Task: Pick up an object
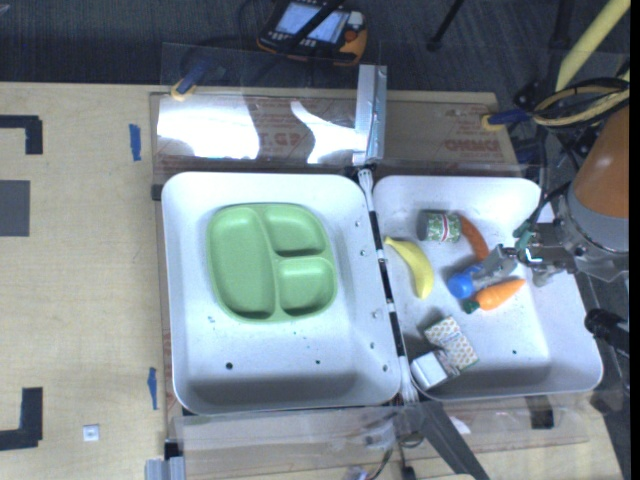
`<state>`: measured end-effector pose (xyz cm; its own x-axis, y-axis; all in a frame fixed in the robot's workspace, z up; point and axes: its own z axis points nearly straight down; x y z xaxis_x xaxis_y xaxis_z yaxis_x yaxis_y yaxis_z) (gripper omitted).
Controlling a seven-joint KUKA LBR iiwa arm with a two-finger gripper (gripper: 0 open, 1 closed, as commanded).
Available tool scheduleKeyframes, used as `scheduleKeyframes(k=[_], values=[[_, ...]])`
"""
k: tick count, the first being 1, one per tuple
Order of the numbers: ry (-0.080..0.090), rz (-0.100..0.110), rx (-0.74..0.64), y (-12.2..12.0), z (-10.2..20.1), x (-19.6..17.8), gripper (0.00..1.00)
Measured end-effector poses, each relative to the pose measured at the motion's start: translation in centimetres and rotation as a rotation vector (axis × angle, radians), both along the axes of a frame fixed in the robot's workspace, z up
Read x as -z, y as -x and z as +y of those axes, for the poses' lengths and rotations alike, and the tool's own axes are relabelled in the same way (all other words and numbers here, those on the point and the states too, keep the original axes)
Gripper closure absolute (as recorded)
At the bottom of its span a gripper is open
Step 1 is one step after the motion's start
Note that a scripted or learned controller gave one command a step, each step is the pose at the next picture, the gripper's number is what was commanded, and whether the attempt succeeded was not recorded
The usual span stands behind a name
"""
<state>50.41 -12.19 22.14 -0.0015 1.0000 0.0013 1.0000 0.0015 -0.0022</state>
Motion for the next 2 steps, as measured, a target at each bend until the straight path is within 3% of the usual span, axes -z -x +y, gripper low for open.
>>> scheduleKeyframes(k=[1, 2], values=[[0.002, -0.008, 0.073, -5.0, -3.4, 13.5, 0.0], [0.0, -0.005, 0.243, -3.6, -2.4, 13.5, 0.0]])
